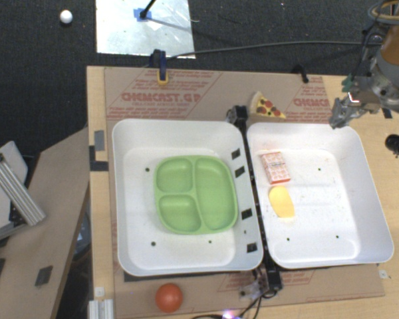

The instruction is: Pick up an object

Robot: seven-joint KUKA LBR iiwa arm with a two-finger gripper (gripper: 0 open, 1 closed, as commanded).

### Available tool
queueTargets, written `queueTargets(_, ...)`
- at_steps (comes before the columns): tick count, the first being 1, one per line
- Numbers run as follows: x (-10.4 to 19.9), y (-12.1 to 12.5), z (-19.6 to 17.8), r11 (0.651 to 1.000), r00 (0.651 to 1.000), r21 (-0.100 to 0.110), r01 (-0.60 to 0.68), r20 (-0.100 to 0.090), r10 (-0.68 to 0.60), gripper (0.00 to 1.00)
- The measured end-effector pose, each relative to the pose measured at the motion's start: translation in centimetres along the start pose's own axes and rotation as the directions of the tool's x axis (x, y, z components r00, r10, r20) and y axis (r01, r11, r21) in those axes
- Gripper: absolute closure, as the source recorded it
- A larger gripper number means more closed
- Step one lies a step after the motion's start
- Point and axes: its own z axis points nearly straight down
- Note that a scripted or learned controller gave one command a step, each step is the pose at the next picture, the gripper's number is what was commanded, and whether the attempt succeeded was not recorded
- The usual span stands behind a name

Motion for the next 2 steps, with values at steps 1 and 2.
queueTargets(1, 4.2, -0.2, 0.9, 1.000, 1.000, 0.002, 0.001, -0.001, -0.001, 1.00)
queueTargets(2, 9.4, -1.0, 2.8, 1.000, 1.000, 0.004, 0.002, -0.002, -0.002, 1.00)
